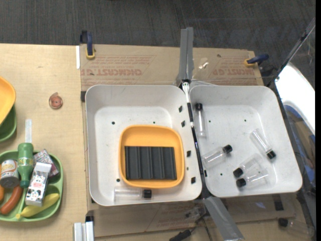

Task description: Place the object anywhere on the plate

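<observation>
An orange square plate (150, 131) lies in the left bin (100, 134), toward its front. A black ridged block (150, 163) rests on the plate's middle. One clear vial with a black cap (131, 194) lies in the left bin just in front of the plate, against the front wall. Several more clear black-capped vials lie scattered in the right bin (241, 97): one (200, 120) along the left wall, one (217, 155) near the middle, one (262, 143) at the right, and two (250, 173) close together near the front.
A green tray (52, 197) of toy food and a bottle sits on the wooden table at the far left, with an orange dish (5, 102) behind it and a small pink disc (56, 101). Clamps (88, 45) hold the cardboard under the bins. A grey post (186, 49) rises between the bins.
</observation>
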Controlling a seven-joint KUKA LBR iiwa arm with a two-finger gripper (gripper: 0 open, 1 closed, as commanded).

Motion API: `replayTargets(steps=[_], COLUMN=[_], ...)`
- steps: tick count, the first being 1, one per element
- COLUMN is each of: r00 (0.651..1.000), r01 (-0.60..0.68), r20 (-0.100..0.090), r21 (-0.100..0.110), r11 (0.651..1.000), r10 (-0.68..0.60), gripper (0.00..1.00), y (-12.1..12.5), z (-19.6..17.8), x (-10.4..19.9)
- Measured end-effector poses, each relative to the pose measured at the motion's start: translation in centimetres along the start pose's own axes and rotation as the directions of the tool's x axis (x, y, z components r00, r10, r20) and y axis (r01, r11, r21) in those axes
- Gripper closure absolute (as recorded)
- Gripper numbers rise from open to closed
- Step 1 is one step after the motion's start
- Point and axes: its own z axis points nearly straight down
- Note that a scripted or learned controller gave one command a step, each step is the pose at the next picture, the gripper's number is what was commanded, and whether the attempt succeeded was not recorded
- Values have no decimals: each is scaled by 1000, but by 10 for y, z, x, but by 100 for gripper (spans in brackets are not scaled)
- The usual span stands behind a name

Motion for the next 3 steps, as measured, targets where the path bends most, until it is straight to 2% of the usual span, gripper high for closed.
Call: replayTargets(steps=[1,2,3], r00=[990,919,789], r01=[140,394,614], r20=[-3,1,3], r21=[0,-1,-2], r11=[990,919,789], r10=[-140,-394,-614], gripper=[100,100,100], y=[-12,24,65], z=[179,111,71], x=[18,-33,-92])
